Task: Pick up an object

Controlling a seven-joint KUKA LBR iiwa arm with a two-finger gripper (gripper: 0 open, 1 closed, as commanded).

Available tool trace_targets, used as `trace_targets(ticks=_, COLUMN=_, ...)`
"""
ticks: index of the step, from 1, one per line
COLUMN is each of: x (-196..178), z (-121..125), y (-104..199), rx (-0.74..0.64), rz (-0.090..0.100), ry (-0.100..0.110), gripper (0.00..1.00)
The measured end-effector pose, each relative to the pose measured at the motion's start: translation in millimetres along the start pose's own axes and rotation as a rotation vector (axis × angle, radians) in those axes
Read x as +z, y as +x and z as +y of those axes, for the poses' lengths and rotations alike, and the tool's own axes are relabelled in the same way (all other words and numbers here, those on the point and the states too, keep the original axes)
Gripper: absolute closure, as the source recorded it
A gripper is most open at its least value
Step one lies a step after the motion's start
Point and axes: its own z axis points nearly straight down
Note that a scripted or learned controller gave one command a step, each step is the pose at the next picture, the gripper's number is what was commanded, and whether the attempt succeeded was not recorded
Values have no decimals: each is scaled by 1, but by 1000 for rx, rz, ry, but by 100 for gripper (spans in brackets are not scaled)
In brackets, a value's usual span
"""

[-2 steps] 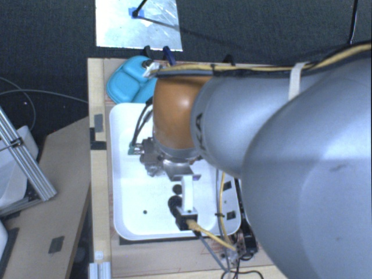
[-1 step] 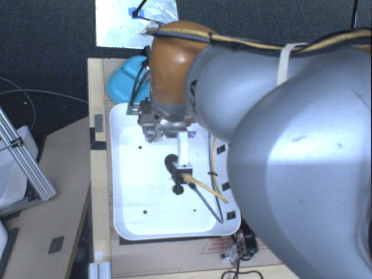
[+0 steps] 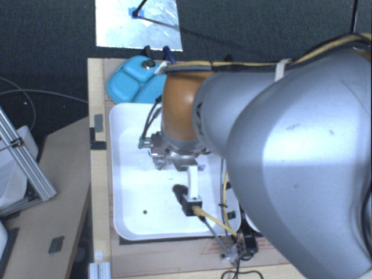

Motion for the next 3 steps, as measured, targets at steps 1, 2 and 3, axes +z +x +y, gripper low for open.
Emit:
trace_targets(ticks=1, x=-166, z=-40, y=34, rx=-11, rz=12, ry=-21, gripper=100)
trace_targets(ticks=2, x=-134, z=-64, y=11, rx=-1, rz=1, ry=-4, gripper=100)
trace_targets(ticks=3, x=-50, z=-62, y=-13, rx=1, rz=-2, ry=1, gripper=100)
